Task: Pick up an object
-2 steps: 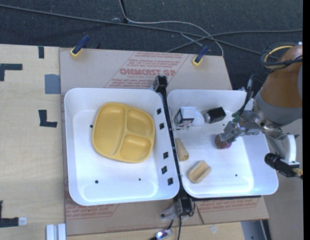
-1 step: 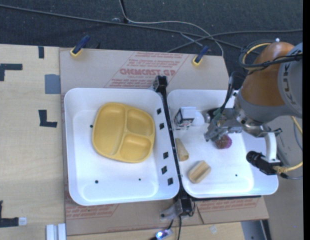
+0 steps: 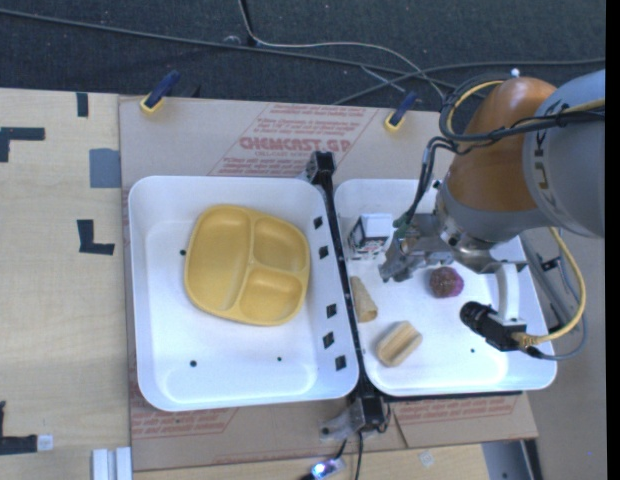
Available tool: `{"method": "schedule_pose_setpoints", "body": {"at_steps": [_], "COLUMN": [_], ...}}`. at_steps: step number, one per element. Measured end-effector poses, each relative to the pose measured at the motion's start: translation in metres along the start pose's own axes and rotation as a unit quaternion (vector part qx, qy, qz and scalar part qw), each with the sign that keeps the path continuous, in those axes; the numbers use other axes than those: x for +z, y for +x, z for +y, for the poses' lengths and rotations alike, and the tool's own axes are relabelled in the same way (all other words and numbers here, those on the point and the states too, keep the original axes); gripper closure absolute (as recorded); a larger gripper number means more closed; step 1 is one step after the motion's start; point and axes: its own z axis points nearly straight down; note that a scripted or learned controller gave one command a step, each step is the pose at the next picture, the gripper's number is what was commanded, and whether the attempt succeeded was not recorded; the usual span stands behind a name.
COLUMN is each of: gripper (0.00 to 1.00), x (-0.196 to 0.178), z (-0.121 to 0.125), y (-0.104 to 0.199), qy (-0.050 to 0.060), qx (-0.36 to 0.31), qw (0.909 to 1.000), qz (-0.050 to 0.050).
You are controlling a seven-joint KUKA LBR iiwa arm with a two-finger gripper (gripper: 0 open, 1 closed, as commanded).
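Observation:
My gripper (image 3: 400,265) hangs over the middle of the right bin (image 3: 460,373), its metal fingers pointing left and down. Nothing shows between them. A small dark purple round object (image 3: 446,282) lies just to the gripper's right. Two tan bread-like pieces lie in the same bin: one (image 3: 363,298) against the left wall below the gripper, another (image 3: 398,343) nearer the front. A small white and black box-like item (image 3: 370,230) sits at the bin's back left, above the gripper.
The left bin (image 3: 170,368) holds a yellow divided plate (image 3: 247,264). A black divider with clips (image 3: 335,278) runs between the bins. Yellow and blue clamps (image 3: 160,90) hold the cardboard at the back. The arm's orange and grey body (image 3: 510,158) covers the right bin's back right.

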Motion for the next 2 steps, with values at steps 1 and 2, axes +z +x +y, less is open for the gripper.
{"method": "schedule_pose_setpoints", "body": {"at_steps": [1,2], "gripper": [1.00,1.00], "x": [-0.007,-0.004], "z": [0.003,0.001], "y": [0.047,0.111], "qy": [0.000,0.001], "qx": [0.000,-0.001], "qw": [1.0000,1.0000], "qz": [0.000,0.000]}}
